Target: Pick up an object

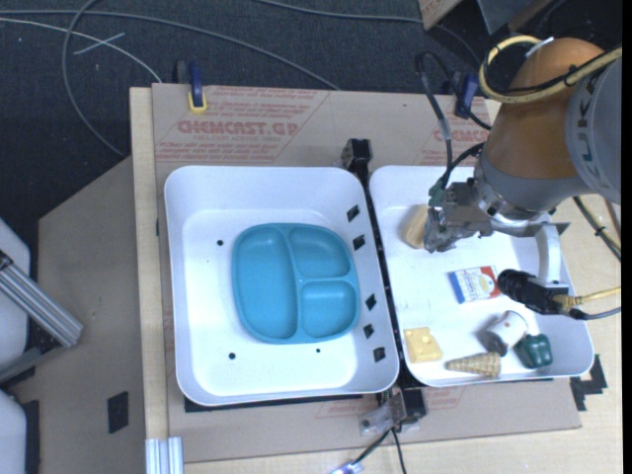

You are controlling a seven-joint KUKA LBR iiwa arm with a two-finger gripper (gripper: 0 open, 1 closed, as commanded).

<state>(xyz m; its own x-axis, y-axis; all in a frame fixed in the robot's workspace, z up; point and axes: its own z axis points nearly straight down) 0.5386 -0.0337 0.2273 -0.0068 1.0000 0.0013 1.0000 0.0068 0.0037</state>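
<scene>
Tan and wedge-shaped, the toy bread [415, 228] lies near the far-left corner of the right bin [395, 197], just beside the end effector [441, 233], whose state cannot be told from above. It is judged light, rigid and somewhat slick, best pinched across its narrow sides. Other candidates: a blue-and-white card [472, 283], flat and hard to lift; a yellow cracker [423, 344]; a cone [474, 365]; a green piece [534, 351]. The left bin [188, 294] holds a blue divided plate [294, 282]. The board [296, 112] on the worktop reads "CHEMCAST GP" in red.
</scene>
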